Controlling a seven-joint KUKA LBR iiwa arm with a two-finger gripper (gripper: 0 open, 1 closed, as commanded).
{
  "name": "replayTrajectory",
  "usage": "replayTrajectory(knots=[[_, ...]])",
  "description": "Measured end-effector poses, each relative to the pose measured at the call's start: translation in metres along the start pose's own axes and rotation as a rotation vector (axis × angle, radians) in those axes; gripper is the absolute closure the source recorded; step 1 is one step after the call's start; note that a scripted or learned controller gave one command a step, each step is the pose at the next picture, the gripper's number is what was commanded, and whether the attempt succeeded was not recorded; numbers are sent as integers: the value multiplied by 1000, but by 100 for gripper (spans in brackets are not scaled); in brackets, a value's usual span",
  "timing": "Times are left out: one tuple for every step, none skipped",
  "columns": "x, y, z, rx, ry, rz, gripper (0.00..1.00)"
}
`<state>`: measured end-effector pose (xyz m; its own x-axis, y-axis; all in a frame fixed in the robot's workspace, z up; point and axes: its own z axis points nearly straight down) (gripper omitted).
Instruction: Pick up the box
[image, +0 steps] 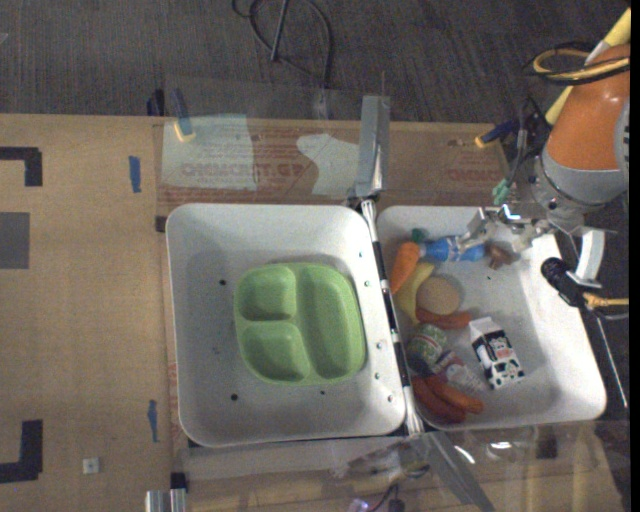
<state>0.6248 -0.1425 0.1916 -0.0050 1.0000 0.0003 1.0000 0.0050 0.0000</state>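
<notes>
Right bin (575, 395): arm (590, 130) tilted, claw (492, 240) near far wall.

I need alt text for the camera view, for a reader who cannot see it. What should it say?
A grey and orange robot arm reaches from the right, its gripper over the top of the right bin, which holds a small white box among toy foods such as a carrot. The left bin holds a green divided plate.
</notes>
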Motion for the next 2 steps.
replayTrajectory(knots=[[-71, -59, -10, 1, 0, 72, 0], [-73, -59, -21, -3, -1, 76, 100]])
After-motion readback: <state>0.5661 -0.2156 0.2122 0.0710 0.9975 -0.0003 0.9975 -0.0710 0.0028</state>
